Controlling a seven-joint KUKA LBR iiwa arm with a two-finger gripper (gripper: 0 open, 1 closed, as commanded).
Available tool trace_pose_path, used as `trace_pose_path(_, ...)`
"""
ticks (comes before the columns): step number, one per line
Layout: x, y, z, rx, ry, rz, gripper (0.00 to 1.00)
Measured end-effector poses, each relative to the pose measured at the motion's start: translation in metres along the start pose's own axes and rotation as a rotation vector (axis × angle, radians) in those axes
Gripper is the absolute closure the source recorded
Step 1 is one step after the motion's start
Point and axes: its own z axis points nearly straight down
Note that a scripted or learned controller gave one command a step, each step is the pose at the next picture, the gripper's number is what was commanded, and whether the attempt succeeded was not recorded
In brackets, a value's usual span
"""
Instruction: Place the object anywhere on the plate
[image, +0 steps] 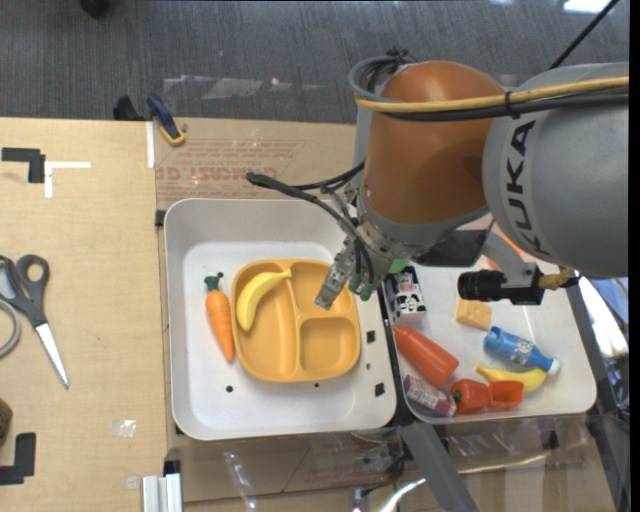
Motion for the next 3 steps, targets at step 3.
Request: trace_pose_path(3, 0.048, 0.059, -0.001, -0.001, -0.001, -0.123, 1.0)
